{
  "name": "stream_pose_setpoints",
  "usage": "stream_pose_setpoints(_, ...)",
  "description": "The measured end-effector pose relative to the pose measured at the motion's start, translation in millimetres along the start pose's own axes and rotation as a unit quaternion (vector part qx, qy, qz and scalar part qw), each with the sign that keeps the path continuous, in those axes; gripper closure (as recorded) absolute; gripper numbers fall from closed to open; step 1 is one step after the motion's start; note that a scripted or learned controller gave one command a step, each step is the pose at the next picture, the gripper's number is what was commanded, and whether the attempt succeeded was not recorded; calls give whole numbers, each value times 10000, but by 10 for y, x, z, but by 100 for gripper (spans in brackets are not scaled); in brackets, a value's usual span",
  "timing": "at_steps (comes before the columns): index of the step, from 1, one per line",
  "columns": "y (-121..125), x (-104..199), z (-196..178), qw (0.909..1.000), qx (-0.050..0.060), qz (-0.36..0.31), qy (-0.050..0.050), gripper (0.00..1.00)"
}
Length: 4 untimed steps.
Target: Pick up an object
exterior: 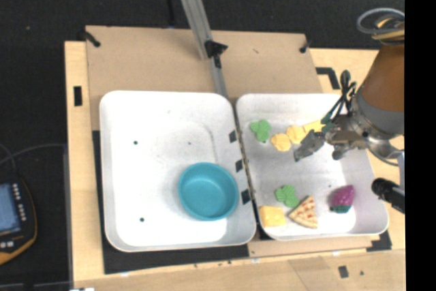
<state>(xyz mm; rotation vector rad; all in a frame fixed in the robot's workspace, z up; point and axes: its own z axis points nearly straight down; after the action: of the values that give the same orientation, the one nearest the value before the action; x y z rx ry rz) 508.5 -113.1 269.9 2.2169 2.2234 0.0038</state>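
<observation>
robotics lab test station: plywood bench (191, 58) on dark floor, two white bins (157, 119), industrial arm (385, 88), metal mounting pole (194, 3), handheld control pendant (12, 215), plastic toy food (303, 211) as test objects.

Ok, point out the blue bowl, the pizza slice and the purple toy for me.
blue bowl (204, 191): camera view, on its inner floor.
pizza slice (304, 212): camera view, middle of the topping face.
purple toy (342, 197): camera view, centre of its purple body.
</observation>
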Motion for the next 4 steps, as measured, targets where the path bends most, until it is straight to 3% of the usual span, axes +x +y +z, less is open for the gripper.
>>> stream_pose_setpoints(1, 0, -2, 0, 10000, -4, 12, -2, 0)
stream_pose_setpoints(4, -3, -91, 1498, 10000, 34, 23, -8, 0)
